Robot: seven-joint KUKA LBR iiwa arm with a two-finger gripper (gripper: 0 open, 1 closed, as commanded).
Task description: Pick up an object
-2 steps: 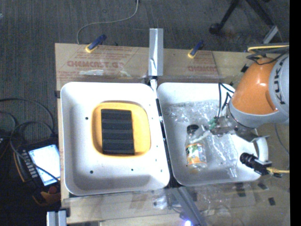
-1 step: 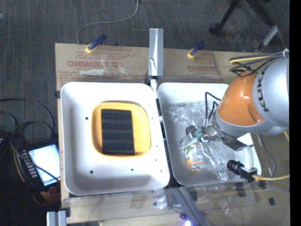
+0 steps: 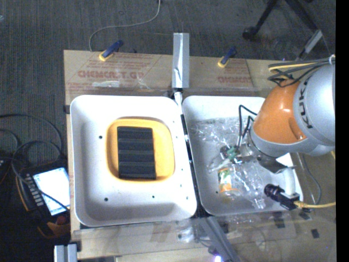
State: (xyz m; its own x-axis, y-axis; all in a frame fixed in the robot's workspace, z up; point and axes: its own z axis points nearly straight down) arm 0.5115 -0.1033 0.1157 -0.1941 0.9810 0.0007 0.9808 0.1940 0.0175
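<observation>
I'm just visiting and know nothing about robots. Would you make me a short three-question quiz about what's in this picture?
1. True or false: the arm is over the right bin.
2. Which bin holds the yellow tray with a black ridged insert? A) left B) right
3. Fill in: the clear crinkled wrapping lies in the ____ bin.

Key: 1 true; 2 A, the left bin; 3 right.
</observation>
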